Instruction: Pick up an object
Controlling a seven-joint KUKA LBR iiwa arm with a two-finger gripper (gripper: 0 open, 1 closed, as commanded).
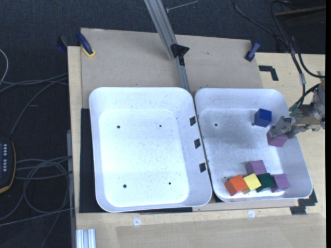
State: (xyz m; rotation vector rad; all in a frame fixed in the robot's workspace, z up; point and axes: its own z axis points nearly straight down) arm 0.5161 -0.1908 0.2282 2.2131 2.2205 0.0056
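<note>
My gripper (282, 129) sits clamped around a purple block (278, 140) in the right bin (217, 138), grasped but barely lifted.

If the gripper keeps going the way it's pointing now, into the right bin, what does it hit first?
Probably the purple block right at the gripper tip. Past that lies bare floor of the right bin. The blue cube sits just off that line, though depth is unclear.
</note>
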